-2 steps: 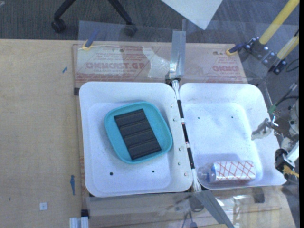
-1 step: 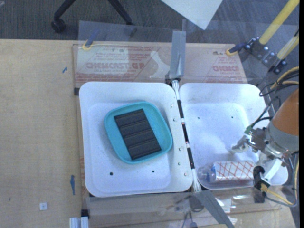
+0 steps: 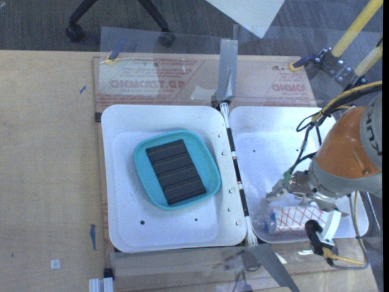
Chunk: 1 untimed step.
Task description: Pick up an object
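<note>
Gripper [image 3: 290,194] hovering over red-checked packet [image 3: 296,218], near end of right bin [image 3: 255,126]. Jaw state: can't tell, wrist blocking. Packet looking light, soft, prob slippery film; pinch across narrow width, mid-body.

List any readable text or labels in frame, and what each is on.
"CHEMCAST GP", red, faint, on the clear sheet's protective film behind the left bin.
Similar red print on the film behind the right bin: too blurred to read.
Red-checked package under the end effector: no legible print.

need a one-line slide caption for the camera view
KUKA arm's gripper low in the right white bin above a red-checked clear packet; teal plate bearing a dark ridged block in the left bin.
</note>
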Each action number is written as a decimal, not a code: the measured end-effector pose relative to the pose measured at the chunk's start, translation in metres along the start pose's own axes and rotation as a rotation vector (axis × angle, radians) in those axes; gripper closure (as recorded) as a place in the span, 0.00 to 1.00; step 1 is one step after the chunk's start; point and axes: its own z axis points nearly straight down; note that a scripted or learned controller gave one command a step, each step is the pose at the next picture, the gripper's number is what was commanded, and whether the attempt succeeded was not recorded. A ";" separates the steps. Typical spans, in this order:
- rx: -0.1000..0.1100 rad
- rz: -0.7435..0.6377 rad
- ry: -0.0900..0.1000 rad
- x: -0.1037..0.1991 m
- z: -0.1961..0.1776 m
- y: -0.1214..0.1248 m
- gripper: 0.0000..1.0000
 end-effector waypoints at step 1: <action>0.010 0.111 -0.003 -0.044 -0.049 0.018 0.00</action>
